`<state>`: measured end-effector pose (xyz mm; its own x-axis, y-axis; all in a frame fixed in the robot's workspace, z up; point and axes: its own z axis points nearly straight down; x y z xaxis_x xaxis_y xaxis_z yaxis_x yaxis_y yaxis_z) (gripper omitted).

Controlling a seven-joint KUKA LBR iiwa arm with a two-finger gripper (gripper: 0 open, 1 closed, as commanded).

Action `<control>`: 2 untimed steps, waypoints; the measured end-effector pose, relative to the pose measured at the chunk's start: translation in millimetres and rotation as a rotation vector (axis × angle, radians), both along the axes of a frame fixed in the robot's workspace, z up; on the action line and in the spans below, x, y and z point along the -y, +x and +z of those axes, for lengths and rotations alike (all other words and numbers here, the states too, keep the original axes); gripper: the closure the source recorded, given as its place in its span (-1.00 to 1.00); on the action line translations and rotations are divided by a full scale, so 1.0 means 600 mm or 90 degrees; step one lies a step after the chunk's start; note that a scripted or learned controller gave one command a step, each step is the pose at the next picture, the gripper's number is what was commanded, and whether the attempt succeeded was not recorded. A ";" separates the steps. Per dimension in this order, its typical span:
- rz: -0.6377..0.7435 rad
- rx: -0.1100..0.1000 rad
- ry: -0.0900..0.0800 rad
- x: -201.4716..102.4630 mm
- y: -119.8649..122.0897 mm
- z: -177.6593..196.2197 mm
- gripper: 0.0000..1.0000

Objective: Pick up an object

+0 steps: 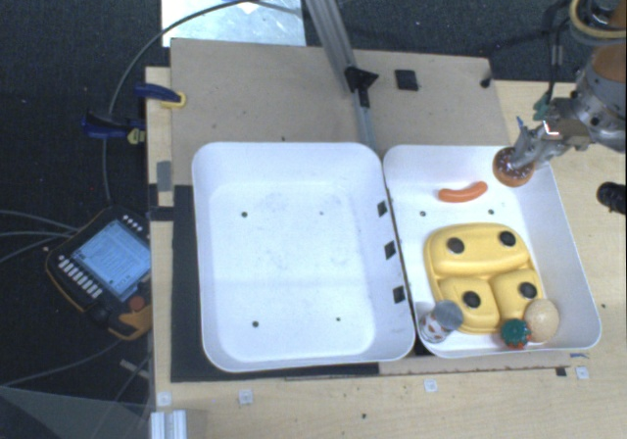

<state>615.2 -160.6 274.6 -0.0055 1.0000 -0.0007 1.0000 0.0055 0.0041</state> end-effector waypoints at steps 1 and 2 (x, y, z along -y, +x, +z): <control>0.003 -0.001 0.001 -0.090 -0.009 0.003 1.00; 0.003 -0.002 0.001 -0.167 -0.016 -0.009 1.00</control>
